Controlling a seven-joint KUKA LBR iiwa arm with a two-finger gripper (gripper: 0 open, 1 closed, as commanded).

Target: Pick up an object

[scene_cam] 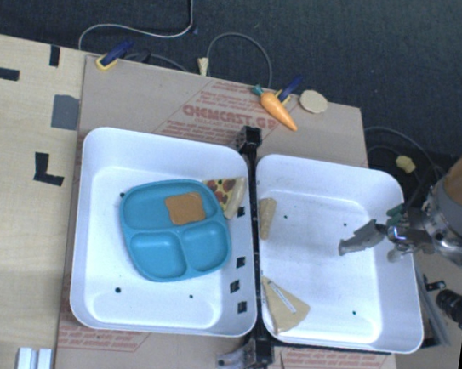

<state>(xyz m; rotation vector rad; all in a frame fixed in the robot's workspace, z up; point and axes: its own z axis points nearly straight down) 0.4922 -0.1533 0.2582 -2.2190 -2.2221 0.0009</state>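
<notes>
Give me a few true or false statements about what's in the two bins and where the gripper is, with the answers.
1. A blue divided plate lies in the left bin. True.
2. A brown square piece rests on the plate. True.
3. The toy carrot lies inside the right bin. False: it lies on the cardboard behind the bins.
4. The gripper is over the left bin. False: it is over the right bin.
5. A pizza slice sits beside the plate. True.

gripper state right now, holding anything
gripper: open, holding nothing, over the right bin.
</notes>
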